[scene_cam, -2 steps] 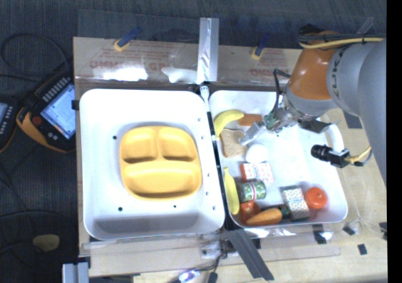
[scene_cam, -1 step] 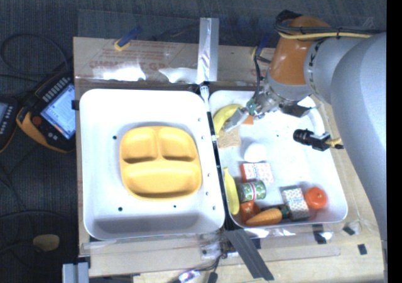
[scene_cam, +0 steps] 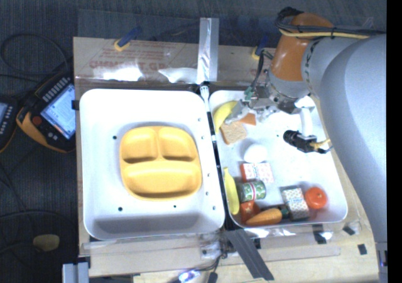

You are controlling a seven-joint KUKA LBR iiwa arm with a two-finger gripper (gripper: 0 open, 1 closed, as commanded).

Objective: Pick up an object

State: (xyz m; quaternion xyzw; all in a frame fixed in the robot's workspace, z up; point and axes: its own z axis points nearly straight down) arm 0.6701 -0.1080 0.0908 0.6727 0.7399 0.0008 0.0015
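My gripper [scene_cam: 254, 103] hangs low over the back left corner of the right bin [scene_cam: 334, 195], under the orange wrist band. Just below it lie a yellow banana [scene_cam: 224, 112], a small orange piece [scene_cam: 250, 119] and a tan bread slice [scene_cam: 233, 132]. The gripper's tip is close to the orange piece and the banana's end; I cannot see whether it touches either. Further forward sit a white ball [scene_cam: 255, 151], a red and white carton [scene_cam: 257, 172] and a green-labelled can [scene_cam: 252, 190].
Along the right bin's front lie a carrot [scene_cam: 266, 216], a patterned box [scene_cam: 293, 202], a tomato [scene_cam: 316, 197] and a second yellow piece [scene_cam: 231, 195] by the divider. The left bin [scene_cam: 100, 212] holds a yellow divided tray [scene_cam: 161, 160]. The arm covers the right side.
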